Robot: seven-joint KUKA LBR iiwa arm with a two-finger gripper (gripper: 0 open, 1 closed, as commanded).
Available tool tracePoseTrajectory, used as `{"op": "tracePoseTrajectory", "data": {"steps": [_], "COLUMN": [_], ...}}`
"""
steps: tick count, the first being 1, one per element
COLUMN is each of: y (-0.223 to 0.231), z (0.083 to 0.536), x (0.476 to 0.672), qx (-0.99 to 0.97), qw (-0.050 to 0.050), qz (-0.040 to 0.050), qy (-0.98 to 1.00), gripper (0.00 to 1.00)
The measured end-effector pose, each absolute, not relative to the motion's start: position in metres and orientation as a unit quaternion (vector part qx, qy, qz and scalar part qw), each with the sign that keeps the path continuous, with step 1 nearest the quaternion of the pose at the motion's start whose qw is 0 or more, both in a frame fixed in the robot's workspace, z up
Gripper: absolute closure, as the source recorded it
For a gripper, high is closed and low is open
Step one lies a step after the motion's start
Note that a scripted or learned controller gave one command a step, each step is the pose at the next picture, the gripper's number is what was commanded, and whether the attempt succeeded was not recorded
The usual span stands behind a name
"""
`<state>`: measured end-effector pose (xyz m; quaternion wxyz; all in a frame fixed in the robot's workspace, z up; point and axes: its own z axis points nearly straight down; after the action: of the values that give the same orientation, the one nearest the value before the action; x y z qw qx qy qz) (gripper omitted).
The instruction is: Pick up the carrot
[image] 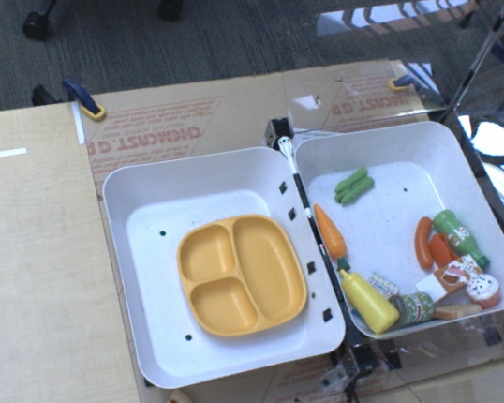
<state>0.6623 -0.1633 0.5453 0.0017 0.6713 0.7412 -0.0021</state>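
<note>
Pre-grasp step: carrot (330,232) lies untouched against the left wall of the right bin (452,147), just above the yellow bottle (370,302); end effector state can't tell, next move needs a descent clear of that wall.

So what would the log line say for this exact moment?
carrot: right bin, against left wall, untouched | mustard bottle: just below it | yellow tray: left bin | pick: not begun

a yellow three-compartment plastic plate (242,274) sits in the left white bin (138,261); the right white bin (386,151) holds a green bean pod toy (354,185), a yellow squeeze bottle (368,302), a green bottle (458,236) and a red sausage (424,243)
</note>
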Motion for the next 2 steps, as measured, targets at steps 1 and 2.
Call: {"op": "tracePoseTrajectory", "data": {"steps": [1,2], "y": [-0.1634,-0.1623], "z": [0.5451,0.5530], "x": [0.6623,0.6640], "qx": [0.672,0.670], "qw": [0.001,0.003], "qz": [-0.0020,-0.0025], "qy": [0.741,0.743], "gripper": [0.00,1.00]}}
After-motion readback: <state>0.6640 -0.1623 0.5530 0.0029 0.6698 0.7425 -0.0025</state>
